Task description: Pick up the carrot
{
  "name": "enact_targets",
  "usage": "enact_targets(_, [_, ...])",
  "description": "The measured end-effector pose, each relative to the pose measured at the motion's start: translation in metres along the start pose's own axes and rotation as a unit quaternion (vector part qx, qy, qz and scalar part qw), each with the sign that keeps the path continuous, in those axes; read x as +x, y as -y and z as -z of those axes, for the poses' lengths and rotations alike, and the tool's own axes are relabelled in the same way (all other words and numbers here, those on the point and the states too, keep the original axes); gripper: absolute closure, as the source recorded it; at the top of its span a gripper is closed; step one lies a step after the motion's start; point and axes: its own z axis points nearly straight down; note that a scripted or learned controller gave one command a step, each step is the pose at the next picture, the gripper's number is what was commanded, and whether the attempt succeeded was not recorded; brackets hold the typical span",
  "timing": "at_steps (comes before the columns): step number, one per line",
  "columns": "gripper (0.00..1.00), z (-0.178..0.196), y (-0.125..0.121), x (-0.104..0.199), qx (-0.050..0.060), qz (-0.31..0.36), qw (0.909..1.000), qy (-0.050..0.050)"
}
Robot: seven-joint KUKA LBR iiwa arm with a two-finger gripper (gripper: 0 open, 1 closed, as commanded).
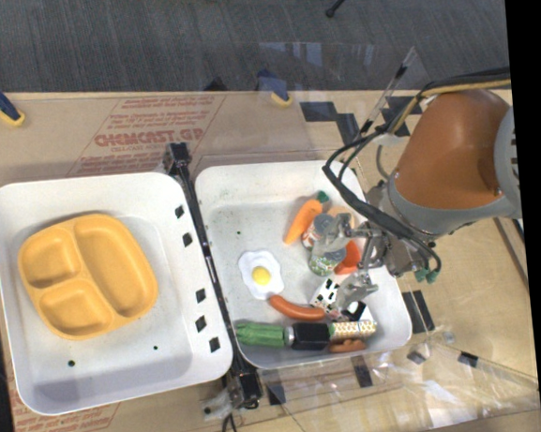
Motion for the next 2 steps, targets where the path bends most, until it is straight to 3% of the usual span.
enact_targets(1, [0.00,-0.063,0.050,-0.053,-0.001,0.041,0.9992,-0.002])
enact_targets(2, [0.00,-0.126,0.051,-0.114,0.000,-0.104,0.9946,0.010])
